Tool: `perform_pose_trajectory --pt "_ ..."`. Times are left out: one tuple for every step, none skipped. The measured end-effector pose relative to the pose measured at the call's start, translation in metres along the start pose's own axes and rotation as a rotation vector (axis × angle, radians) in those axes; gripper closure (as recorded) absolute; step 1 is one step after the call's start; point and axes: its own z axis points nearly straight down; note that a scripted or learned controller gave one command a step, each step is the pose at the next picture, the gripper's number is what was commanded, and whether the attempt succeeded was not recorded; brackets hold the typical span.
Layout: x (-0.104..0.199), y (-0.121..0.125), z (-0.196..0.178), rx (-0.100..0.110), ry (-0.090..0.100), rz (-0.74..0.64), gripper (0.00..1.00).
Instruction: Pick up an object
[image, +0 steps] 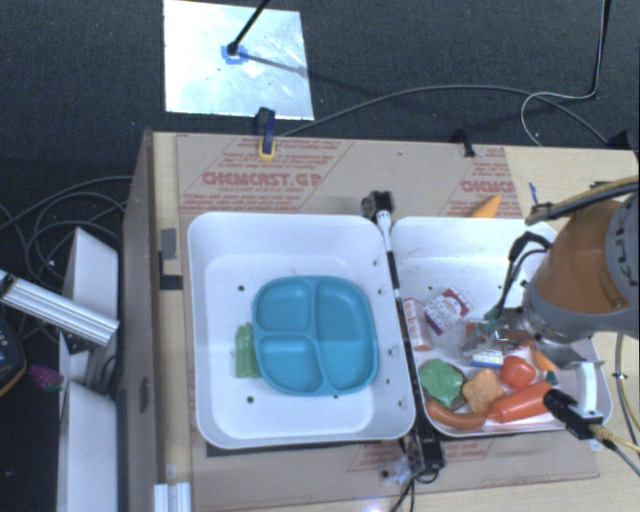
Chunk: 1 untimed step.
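Over right white bin (450, 235), grey arm w/ orange band (585, 275) has jaws low among toy food: green lump (441, 381), red tomato (517, 372), orange carrot (520, 402). Jaws' state: can't tell. Left white bin (215, 300) holds blue divided plate (315, 335).

— Any writing you can make out?
— Red print, "CHEMCAST GP", on the brown cardboard sheet (262, 170) under the bins, upside down behind the left one
— And behind the right bin?
— The same red print, too slanted to read surely
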Motion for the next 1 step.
perform_pose_trajectory --pt "0.105 0.0477 -0.0903 0.0 0.002 -0.002 1.0"
